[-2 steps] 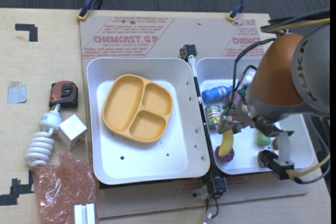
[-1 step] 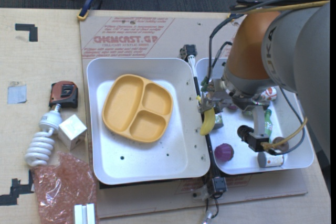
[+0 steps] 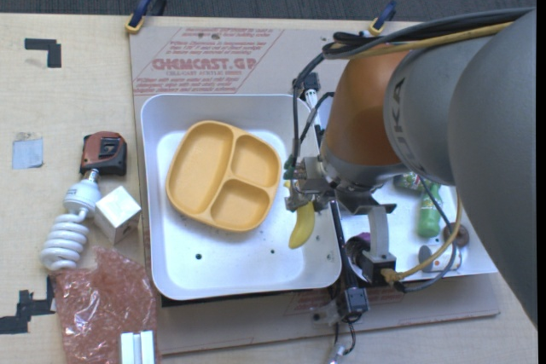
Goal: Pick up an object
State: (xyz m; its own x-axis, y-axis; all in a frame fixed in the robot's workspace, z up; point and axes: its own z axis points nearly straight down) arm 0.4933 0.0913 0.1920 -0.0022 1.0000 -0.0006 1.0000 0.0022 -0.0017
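Fingers point(image 3: 300, 202) appear clamped on banana point(image 3: 301, 228) top, bin point(image 3: 230, 273) 3 o'clock; shallow end-grip, could slip.

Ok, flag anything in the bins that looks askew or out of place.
The banana stands out: it hangs near vertical at the left bin's right edge, just below the gripper. The yellow divided plate lies flat but rotated askew.

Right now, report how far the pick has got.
Done: the arm has reached over the left bin and the gripper sits at the top of the banana. In hand: possibly the banana, but the grasp is hidden. Left: lifting it clear; its lower end looks level with the bin floor. The yellow divided plate lies untouched.
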